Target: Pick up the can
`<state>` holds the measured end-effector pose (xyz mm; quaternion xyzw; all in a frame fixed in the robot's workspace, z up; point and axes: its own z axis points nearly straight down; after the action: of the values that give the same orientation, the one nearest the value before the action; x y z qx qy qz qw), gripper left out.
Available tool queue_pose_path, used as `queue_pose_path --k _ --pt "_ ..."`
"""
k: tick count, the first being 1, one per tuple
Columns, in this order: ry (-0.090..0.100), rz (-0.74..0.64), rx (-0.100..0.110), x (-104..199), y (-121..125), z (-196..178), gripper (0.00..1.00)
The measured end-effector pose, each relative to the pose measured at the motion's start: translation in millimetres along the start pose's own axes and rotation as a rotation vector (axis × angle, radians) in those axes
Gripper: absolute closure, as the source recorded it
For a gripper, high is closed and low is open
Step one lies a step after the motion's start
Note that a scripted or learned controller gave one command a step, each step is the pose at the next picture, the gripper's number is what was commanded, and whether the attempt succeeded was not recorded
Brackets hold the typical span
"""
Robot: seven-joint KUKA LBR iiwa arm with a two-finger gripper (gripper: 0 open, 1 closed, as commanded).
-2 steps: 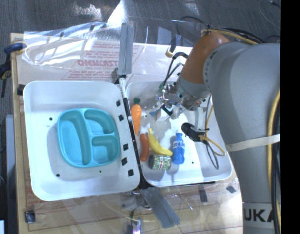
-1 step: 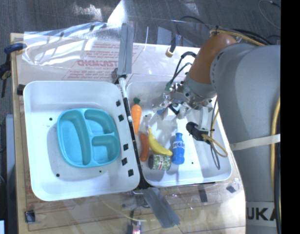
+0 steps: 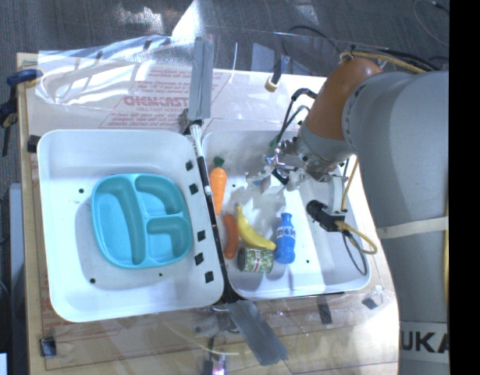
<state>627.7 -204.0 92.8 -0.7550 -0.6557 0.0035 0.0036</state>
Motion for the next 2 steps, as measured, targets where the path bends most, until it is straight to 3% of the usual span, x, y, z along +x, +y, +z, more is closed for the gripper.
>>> queue_pose_path --k 1,2 --pt "-0.001 -0.001 0.014 -1.4 -3.3 -8.0 1.00" --pt "0.001 0.044 -0.009 40.5 -2.5 -126.1 1.00"
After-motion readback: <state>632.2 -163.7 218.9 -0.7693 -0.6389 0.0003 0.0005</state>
